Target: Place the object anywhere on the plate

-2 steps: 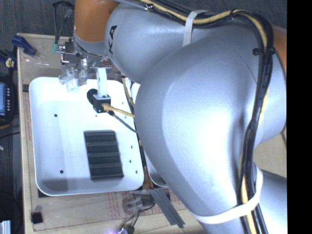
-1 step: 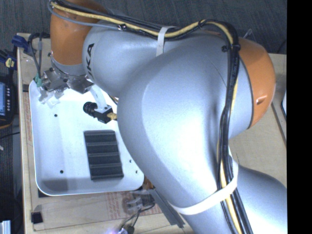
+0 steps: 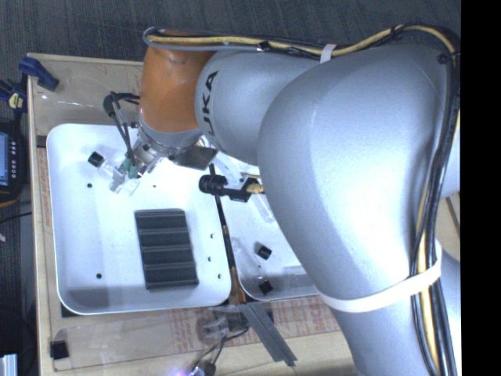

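Object (image 3: 95,160): small dark block, I log it in left bin (image 3: 63,210), up and left of ribbed dark plate (image 3: 166,248), well apart from it; not on plate; gripper (image 3: 125,172) just right of block, above plate's upper left corner, low over bin floor; I cannot tell finger state, tip small and blurred; nothing seen held; arm (image 3: 329,155) above and right of plate, orange band (image 3: 168,84) near wrist; two small dark pieces (image 3: 264,251) right of plate in right bin (image 3: 274,292).

One fixed camera looks down at a slant on both white bins (image 3: 63,210), the arm (image 3: 329,131) entering from the right.
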{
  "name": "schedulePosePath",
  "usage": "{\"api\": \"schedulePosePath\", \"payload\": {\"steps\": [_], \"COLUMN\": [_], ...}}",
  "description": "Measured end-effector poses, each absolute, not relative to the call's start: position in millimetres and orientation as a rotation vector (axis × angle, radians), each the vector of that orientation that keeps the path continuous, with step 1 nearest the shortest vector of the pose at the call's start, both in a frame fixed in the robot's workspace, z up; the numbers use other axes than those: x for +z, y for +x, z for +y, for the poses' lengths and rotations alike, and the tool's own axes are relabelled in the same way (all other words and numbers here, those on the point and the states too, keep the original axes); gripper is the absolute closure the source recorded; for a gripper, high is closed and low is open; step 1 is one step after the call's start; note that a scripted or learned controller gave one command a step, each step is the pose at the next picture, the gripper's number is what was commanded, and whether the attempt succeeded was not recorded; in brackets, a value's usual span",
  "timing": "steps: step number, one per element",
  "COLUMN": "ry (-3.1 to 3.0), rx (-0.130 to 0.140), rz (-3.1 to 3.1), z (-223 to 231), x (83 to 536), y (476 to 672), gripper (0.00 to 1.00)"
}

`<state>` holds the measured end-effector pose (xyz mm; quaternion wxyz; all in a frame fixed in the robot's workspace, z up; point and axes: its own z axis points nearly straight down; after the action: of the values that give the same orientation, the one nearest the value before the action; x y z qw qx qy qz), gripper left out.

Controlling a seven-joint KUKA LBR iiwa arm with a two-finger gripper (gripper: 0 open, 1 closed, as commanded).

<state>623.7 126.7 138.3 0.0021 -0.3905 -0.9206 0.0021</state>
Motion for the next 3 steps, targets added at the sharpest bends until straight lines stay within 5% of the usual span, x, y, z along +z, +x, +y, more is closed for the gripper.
{"api": "schedulePosePath", "payload": {"steps": [1, 2, 3], "ry": [-0.835, -1.480, -2.026], "rx": [0.000, -0.004, 0.022], "rz": [-3.028, -2.773, -2.377], "z": [101, 99, 171], "x": [93, 94, 92], "y": [577.8, 615.2, 647.0], "gripper": [1.00, 1.00, 1.00]}}
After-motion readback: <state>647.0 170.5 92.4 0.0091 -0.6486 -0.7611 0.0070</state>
